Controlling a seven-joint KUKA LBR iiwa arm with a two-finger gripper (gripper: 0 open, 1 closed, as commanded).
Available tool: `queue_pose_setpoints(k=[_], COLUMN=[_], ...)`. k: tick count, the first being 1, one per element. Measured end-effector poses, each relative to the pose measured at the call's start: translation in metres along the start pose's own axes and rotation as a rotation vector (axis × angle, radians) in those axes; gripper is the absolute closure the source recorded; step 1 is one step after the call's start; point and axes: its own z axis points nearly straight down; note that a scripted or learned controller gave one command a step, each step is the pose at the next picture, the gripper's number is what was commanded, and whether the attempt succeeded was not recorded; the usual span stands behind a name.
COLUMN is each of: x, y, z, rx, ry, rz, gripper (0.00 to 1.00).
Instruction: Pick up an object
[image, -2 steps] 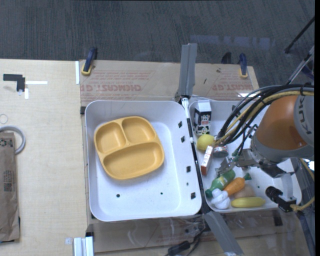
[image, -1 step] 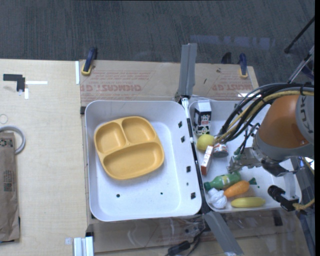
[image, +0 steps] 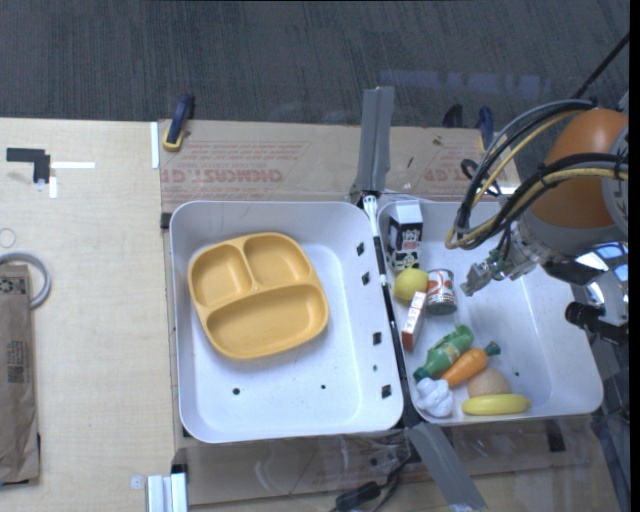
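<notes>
In the right bin (image: 560, 340), the gripper (image: 483, 274) hangs over the middle, just right of a red and white can (image: 441, 291). Nothing shows between its tips. A yellow round fruit (image: 409, 285) lies left of the can, with a small black and white carton (image: 405, 232) behind it. A flat red and white packet (image: 413, 320) leans along the left wall. Near the front lie a green bottle (image: 447, 350), an orange carrot (image: 468, 365), a white bulb (image: 434, 397), a beige round item (image: 489, 383) and a yellow banana (image: 496, 404).
The left bin (image: 200, 400) holds a yellow divided plate (image: 258, 294). Black and yellow cables (image: 500, 170) loop over the right bin's back edge. Bare white floor shows at the right bin's right half, under the arm (image: 585, 170). A brown bag (image: 17, 360) lies at the far left.
</notes>
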Motion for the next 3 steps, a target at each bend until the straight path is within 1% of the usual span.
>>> queue_pose_setpoints(k=[1, 2, 3], x=[0.039, 0.053, 0.002], y=[0.047, 0.094, 0.068], z=[-0.079, -0.074, -0.077], rx=[0.000, 0.000, -0.002], ry=[0.000, 0.000, -0.002], rz=[-0.234, -0.325, -0.659], gripper=[1.00, 1.00, 1.00])
